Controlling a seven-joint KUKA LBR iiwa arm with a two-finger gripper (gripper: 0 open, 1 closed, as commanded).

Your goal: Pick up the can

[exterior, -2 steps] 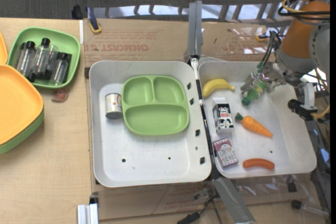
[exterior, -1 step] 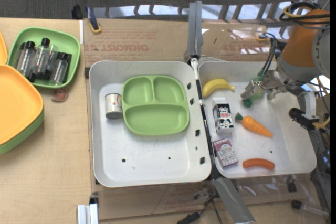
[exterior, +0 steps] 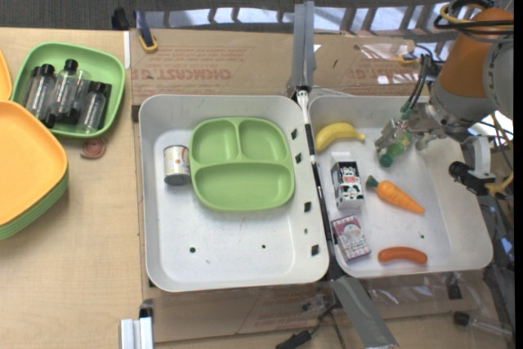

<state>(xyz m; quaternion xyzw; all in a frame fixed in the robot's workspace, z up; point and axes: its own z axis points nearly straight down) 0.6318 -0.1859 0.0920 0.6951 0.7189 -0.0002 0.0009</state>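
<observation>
Silver and lying on its side, the can [exterior: 176, 165] rests in the left bin [exterior: 163, 257], touching the left edge of the green divided plate [exterior: 242, 163]. Well right of that plate, over the banana [exterior: 337, 134] side of the right bin [exterior: 466, 233], the pincer [exterior: 398, 139] hangs; whether it is apart or together I cannot tell.

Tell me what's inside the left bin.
The left bin holds a green divided plate and, lying on its side against the plate's left edge, the can. Whatever floor the plate covers can't be seen; the rest is bare white with small holes.
</observation>
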